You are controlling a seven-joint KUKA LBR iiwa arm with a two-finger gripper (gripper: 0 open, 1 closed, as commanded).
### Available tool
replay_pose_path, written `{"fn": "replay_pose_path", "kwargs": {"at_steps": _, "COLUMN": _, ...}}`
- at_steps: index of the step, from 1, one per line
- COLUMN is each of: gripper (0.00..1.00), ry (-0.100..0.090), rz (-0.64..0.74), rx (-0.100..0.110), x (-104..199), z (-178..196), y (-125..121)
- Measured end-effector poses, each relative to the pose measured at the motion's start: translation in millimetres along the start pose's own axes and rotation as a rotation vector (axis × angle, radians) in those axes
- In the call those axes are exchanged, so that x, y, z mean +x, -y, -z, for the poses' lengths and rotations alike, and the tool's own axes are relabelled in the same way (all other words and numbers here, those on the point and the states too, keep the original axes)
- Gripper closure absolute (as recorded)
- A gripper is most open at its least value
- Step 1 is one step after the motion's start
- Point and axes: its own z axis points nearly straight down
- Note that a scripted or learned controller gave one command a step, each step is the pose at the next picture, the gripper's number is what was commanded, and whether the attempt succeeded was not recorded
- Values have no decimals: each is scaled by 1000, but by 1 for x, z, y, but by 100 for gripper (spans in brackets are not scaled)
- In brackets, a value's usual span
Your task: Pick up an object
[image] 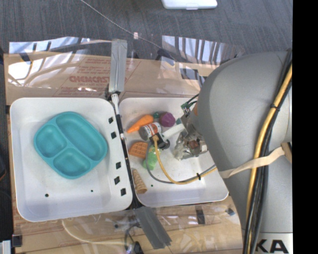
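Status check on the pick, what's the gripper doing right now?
Gripper low in right bin, fingers unclear. Nothing seen held. Toy carrot, waffle, purple piece loose beside it. Yellow cable trails across bin floor.

A dark grey ribbed floor [59, 20] fills the top of the view, with a flat white object [190, 4] lying at its upper edge. The tabletop is covered in brown cardboard [74, 74] printed with faded red lettering, under glossy plastic sheeting [44, 52] that catches bright streaks of light. Strips of grey tape [117, 64] cross the cardboard.
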Motion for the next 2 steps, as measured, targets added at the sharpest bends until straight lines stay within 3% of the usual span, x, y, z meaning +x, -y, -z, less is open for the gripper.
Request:
{"fn": "replay_pose_path", "kwargs": {"at_steps": 1, "gripper": 100, "ry": -4, "rz": 44, "rx": -3, "x": 29, "z": 52, "y": -37}}
{"fn": "replay_pose_path", "kwargs": {"at_steps": 2, "gripper": 100, "ry": 0, "rz": 1, "rx": 0, "x": 43, "z": 0, "y": 6}}
